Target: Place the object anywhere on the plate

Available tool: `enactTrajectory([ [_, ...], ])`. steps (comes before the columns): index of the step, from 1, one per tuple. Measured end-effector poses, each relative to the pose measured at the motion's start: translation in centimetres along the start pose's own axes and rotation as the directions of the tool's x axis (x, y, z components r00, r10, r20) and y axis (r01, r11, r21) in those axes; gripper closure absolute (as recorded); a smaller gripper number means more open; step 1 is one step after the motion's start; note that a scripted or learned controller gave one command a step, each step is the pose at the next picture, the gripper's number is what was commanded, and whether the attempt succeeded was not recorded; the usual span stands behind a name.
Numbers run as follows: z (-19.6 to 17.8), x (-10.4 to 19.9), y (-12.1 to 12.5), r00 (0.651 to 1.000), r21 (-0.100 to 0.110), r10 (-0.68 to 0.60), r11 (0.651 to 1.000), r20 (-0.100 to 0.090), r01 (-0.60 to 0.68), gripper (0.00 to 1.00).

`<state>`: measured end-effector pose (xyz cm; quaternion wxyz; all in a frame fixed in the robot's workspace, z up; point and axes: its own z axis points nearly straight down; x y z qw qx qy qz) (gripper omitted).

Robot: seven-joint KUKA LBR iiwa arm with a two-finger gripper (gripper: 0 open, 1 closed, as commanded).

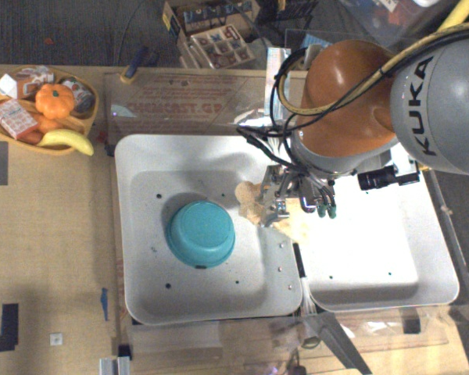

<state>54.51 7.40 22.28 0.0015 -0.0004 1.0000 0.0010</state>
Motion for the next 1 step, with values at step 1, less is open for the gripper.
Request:
enactTrajectory([
  [1, -0.04, -0.02, -0.02, 1.0, 0.0, 0.0, 1.0, 0.001, 0.0, 0.0],
])
